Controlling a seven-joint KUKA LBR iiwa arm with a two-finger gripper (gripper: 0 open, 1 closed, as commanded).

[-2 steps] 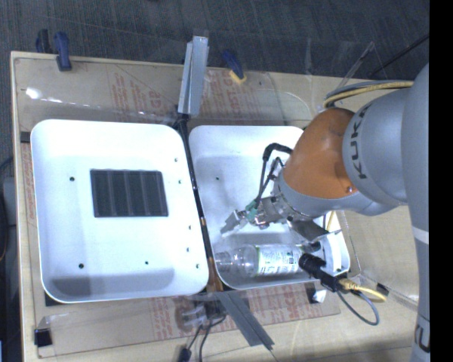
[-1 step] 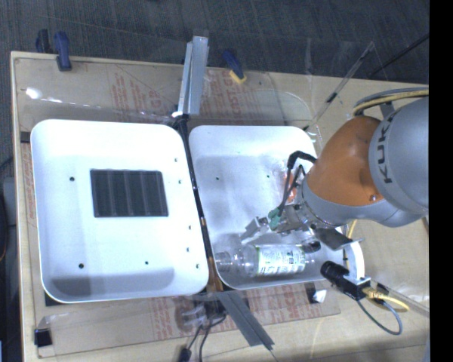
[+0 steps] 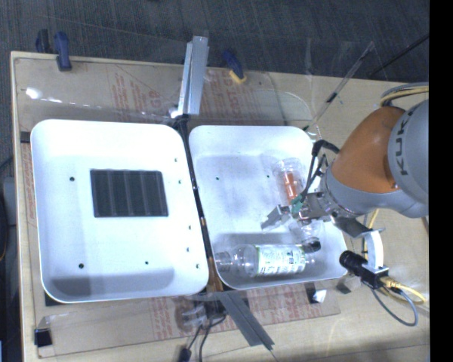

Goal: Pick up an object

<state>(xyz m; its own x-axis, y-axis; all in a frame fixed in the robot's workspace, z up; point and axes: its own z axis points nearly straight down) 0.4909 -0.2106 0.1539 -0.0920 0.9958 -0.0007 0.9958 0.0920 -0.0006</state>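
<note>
The desk (image 3: 136,78) carries two white bins: the left bin (image 3: 60,202) has a dark grille, the right bin (image 3: 226,194) holds a clear plastic bottle (image 3: 266,260) along its near wall and a small transparent item with an orange core (image 3: 288,179). The pincer (image 3: 302,211) hangs low between them; whether it is open or closed I cannot tell. Nothing looks lifted yet, so the pick remains.

Grey arm (image 3: 415,164), orange band, black "KU" lettering

The tabletop (image 3: 287,100) carries two white bins side by side: the left bin (image 3: 60,202) and the right bin (image 3: 234,149), edges touching.
</note>
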